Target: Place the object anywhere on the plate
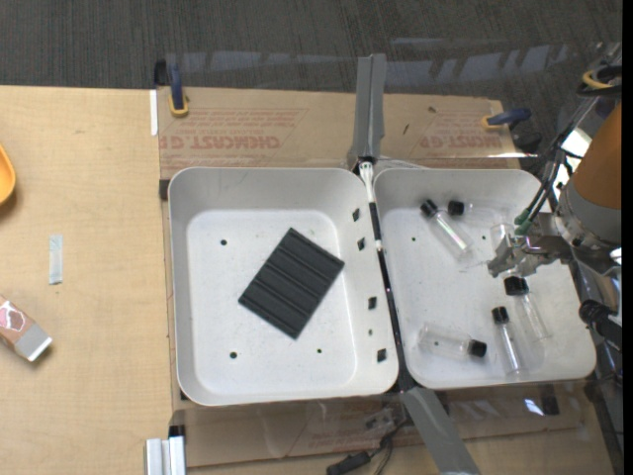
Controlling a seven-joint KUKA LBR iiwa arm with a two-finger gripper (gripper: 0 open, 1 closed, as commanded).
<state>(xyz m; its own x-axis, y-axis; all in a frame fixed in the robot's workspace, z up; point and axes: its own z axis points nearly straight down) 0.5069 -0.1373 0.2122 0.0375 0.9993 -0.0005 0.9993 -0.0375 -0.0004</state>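
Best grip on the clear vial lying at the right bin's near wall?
Take the clear plastic vial with the black cap at mid-barrel, coming straight down with fingers across its narrow width. It lies flat, roughly left-right, cap toward the right, and apart from the neighbouring clear vial.

Red print on the cardboard sheet [297, 132] behind the left bin, upside down from this camera: top line reads "CHEMCEST, G…", remainder unclear. A smaller line beneath it is too small to read. Nothing else legible.
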